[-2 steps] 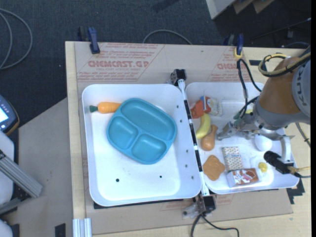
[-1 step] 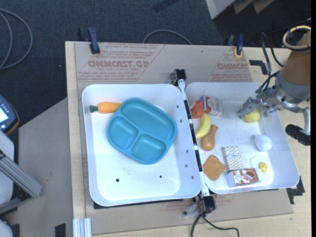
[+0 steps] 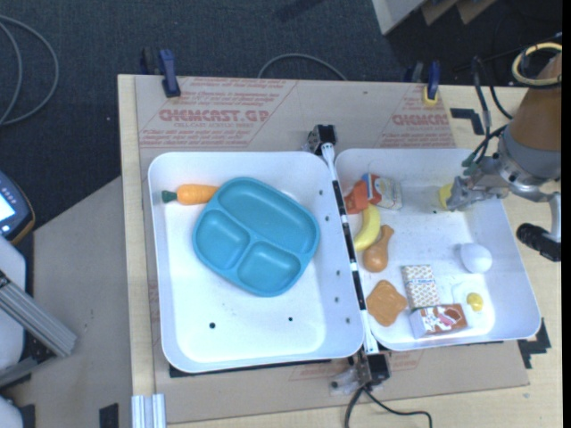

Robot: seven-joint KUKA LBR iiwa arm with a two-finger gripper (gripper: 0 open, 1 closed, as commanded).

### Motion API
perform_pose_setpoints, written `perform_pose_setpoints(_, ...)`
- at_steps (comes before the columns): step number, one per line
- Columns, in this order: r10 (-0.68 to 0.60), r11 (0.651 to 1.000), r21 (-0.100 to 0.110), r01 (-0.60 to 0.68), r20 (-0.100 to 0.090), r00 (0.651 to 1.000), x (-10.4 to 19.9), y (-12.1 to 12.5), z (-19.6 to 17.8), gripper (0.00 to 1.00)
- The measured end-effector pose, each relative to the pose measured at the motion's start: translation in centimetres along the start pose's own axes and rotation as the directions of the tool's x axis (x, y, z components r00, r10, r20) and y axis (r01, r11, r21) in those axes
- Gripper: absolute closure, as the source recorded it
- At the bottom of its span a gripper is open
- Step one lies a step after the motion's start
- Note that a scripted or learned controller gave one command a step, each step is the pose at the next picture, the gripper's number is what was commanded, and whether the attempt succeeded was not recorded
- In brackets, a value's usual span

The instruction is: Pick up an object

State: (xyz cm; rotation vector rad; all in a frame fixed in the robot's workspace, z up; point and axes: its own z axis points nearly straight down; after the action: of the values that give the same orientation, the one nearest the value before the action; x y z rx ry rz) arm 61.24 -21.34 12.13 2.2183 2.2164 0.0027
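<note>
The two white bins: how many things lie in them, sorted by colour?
Blue: 1, the divided plate
Orange or brown: 4, the carrot, drumstick, cookie and an orange piece
Yellow: 2, the banana and a small round piece
White: 1, the egg-like lump
Printed packets: 3
Total: 11

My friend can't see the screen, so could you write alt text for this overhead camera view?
A grey and orange robot arm's hand hovers over the right white bin, which holds toy food including a banana. The left white bin holds a blue divided plate and a carrot.
</note>
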Motion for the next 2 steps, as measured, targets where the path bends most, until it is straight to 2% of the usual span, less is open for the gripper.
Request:
perform_pose_setpoints(1,-0.007,1.0,-0.007,0.007,0.0,1.0,2.8,5.9,-6.7,1.0)
perform_pose_setpoints(2,0.002,1.0,0.003,-0.002,0.001,1.0,-1.3,5.4,-4.8,1.0)
